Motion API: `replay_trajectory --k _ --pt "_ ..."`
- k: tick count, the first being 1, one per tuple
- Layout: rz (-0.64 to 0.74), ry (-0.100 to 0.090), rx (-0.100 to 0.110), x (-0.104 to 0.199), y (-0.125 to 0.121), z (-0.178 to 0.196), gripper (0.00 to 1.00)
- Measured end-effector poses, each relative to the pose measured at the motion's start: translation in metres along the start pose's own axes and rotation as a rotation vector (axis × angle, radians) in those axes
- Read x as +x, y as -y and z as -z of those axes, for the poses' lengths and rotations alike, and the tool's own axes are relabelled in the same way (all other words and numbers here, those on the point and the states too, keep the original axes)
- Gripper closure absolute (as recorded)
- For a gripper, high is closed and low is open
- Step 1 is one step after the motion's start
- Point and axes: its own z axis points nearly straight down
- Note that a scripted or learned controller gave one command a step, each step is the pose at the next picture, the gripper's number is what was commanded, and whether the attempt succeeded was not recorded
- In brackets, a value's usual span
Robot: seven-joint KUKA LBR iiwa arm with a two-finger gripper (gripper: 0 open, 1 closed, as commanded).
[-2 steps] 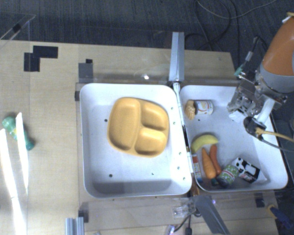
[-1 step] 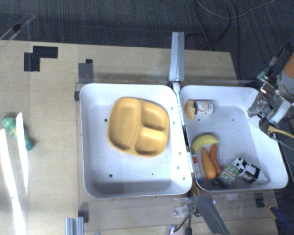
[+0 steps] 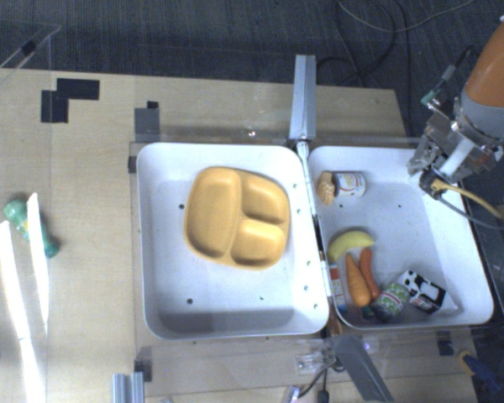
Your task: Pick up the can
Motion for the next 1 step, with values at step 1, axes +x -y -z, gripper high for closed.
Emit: replay_trajectory --k 1 --pt "0.0 0.001 0.0 0.0119 -0.013 0.0197 1.0"
